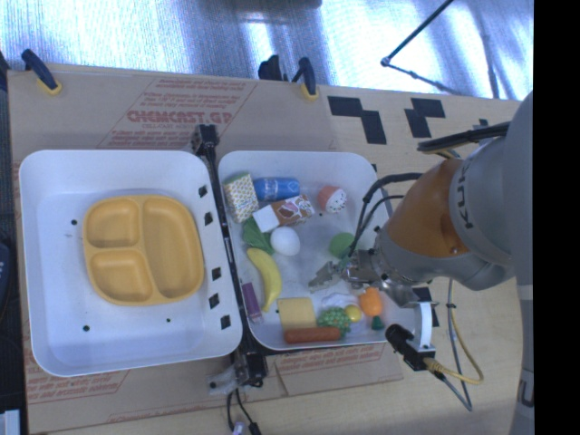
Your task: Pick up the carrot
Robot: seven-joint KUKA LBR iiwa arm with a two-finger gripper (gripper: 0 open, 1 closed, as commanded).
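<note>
The carrot is found in the right bin, low in its right-hand corner — a small orange piece with a green tuft toward the bin's lower wall. It lies just beside a bunch of green grapes and a small yellow piece on its left, with a yellow cheese block and a red sausage further left along the near wall.

The end effector is seen just above and to the left of the carrot, near a green round piece; whether it is released or clenched cannot be told, and nothing is seen grasped in it.

The carrot is judged to be a toy — light, stiff and smooth, probably hard plastic — so little force is thought to be needed, though some slip is to be expected on the glossy, tapered body. A hold across the thickest part of the orange body is judged best, rather than at the tuft. Crowding by the grapes and the closeness of the bin wall are considered the main risks, since a neighbour may be nudged or caught instead.

The left bin carries a yellow divided plate.
</note>
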